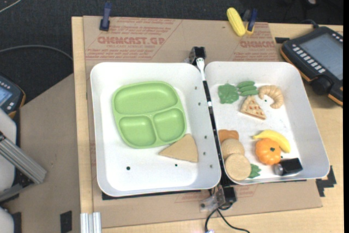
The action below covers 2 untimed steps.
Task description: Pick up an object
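Pincer's state: cannot tell from this view, so places are being given by the arm's reach-in side, the view's right. Two shallow glossy white bins with rounded corners are sitting side by side on a brown printed cardboard sheet (pixel 163 35). The right bin (pixel 305 95), nearer the arm's side, is holding the pickable toy food. A ruffled green leafy piece (pixel 228 94) is lying just beside a smooth green pod (pixel 246 86). A curved, ridged tan croissant (pixel 272 95) is touching a gridded waffle wedge (pixel 253 108). Lower down, a small orange lump (pixel 228 134) is sitting above two flat round biscuits (pixel 232 148) that are overlapping, with a green leaf scrap (pixel 254 171) poking out beside the lower one. A glossy round orange fruit (pixel 267 151) is sitting against a curved yellow banana (pixel 272 139), and a dark boxy block (pixel 289 166) is lying just below them near the bin's edge. The left bin (pixel 103 117), farther from the arm's side, is carrying a matte light-green three-section plate (pixel 148 113) and a flat tan triangular wedge (pixel 181 149) touching the plate's lower corner. A yellow clamp (pixel 235 21) and a blue clamp (pixel 105 16) are gripping the sheet's far edge.
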{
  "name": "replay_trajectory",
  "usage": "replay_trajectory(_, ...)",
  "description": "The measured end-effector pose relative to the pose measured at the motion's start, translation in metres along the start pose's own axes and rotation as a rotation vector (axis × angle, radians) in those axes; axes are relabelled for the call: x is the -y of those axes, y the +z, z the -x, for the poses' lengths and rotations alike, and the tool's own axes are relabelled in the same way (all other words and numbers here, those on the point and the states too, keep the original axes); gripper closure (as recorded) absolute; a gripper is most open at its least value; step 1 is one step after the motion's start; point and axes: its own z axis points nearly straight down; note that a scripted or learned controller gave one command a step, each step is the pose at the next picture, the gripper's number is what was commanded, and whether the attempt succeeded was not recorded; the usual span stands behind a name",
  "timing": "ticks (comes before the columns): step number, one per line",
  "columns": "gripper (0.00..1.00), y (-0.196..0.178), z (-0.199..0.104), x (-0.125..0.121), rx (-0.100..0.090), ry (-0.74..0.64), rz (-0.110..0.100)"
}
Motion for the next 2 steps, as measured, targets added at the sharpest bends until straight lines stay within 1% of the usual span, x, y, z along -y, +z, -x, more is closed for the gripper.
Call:
replay_trajectory(1, 1.0, 0.117, 0.001, 0.001, -0.003, -0.005, -0.004)
replay_trajectory(2, 1.0, -0.078, -0.052, -0.009, 0.007, -0.013, 0.03)
